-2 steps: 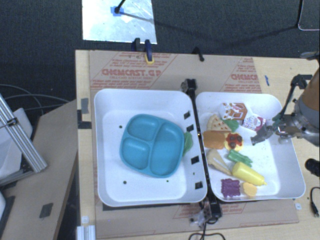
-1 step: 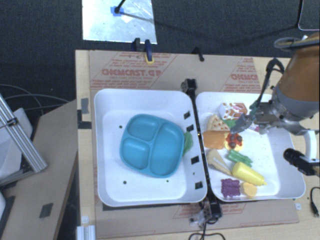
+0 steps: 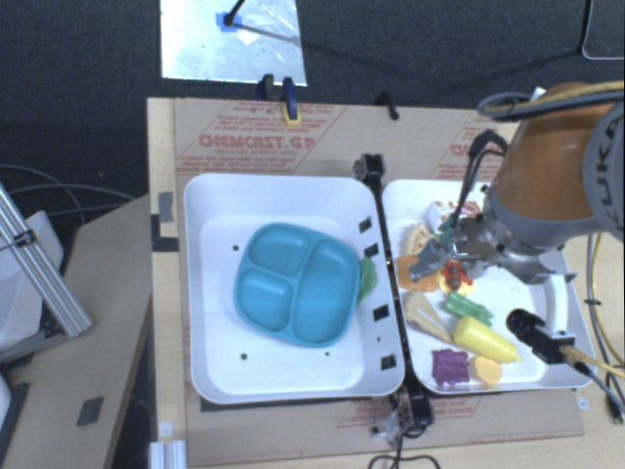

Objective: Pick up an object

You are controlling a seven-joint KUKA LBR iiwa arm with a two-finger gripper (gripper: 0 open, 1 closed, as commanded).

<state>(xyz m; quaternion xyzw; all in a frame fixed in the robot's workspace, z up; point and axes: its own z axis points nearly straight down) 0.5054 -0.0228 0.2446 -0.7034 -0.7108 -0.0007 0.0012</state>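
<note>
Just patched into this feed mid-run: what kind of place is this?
Probably a robotics lab's picking bench, not a kitchen. Two white bins sit on a board, the right one full of toy food; the arm's hand works over it, and cables and aluminium framing lie around.

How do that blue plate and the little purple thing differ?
The blue plate is large, smooth and divided into compartments; the purple thing is small and bumpy. The plate lies in the left bin; the purple thing lies among other toys in the right bin. Both lie untouched by the gripper.
</note>
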